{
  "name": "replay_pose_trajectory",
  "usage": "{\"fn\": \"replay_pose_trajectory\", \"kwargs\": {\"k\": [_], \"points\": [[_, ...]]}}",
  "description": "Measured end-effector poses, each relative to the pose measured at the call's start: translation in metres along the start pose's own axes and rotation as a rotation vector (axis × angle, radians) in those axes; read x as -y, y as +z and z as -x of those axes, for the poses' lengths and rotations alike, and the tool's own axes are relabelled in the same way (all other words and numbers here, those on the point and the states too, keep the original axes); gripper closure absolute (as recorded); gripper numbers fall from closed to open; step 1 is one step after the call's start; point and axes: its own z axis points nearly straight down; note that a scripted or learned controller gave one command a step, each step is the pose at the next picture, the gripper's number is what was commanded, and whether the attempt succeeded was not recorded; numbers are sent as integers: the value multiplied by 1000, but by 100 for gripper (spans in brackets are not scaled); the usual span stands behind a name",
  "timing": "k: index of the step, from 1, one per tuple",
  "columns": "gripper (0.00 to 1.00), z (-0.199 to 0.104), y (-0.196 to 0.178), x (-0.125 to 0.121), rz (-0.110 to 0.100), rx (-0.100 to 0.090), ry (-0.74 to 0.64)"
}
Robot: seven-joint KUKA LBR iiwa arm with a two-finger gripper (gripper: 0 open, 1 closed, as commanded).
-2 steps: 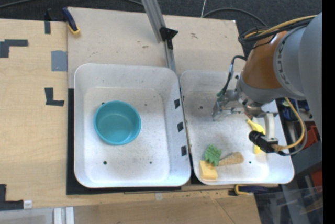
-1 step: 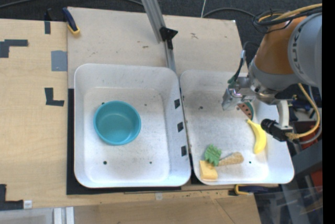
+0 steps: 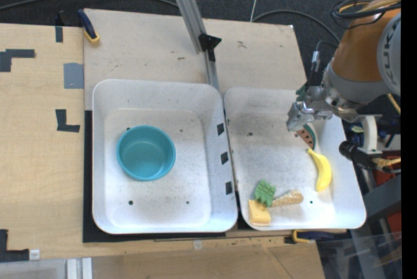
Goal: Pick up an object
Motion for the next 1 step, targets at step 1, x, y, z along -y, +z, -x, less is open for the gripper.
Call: {"fn": "replay_pose_trajectory", "kwargs": {"k": [1], "points": [[100,0,-53,-1,2,0,-1]]}}
